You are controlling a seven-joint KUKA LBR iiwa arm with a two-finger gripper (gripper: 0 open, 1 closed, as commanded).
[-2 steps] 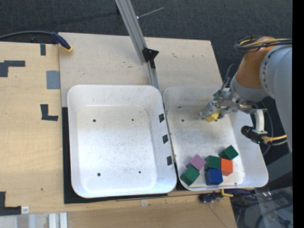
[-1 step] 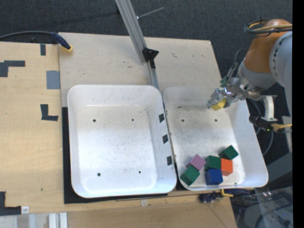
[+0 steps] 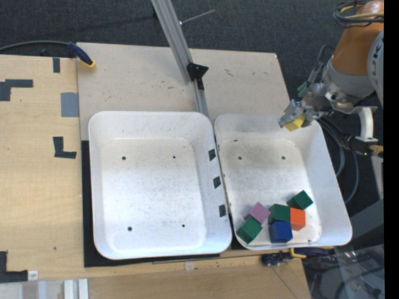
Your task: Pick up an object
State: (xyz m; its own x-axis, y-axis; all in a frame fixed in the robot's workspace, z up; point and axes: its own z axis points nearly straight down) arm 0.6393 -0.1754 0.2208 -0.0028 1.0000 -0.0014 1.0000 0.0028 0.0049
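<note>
Block cluster: six small blocks sit bunched in the near corner of the right bin (image 3: 324, 167), closest to the camera: a blue block (image 3: 280, 231), an orange block (image 3: 298, 218), a pink block (image 3: 259, 213) and three green ones, one of them (image 3: 250, 229) nearest the divide between the bins.
Left bin: the left bin (image 3: 100, 167) lies just beside the right one, their rims touching along the middle.
Yellow block: a small yellow block (image 3: 295, 122) shows at the tip of the gripper (image 3: 293, 118), above the far right corner of the right bin, well apart from the cluster.
Gripper state: the fingers look closed around the yellow block, which peeks out between them; the hold is small and partly hidden, so how firm it is cannot be judged.
Arm: the arm (image 3: 352, 48) reaches in from the right, its wrist tilted down toward the bin's far rim.
Step in hand: judged from this, the pick is made and the block is raised off the bin floor.
Next move calls for: steady carrying without a jolt, keeping the block clear of the rim; a slip would drop it back into the right bin.
</note>
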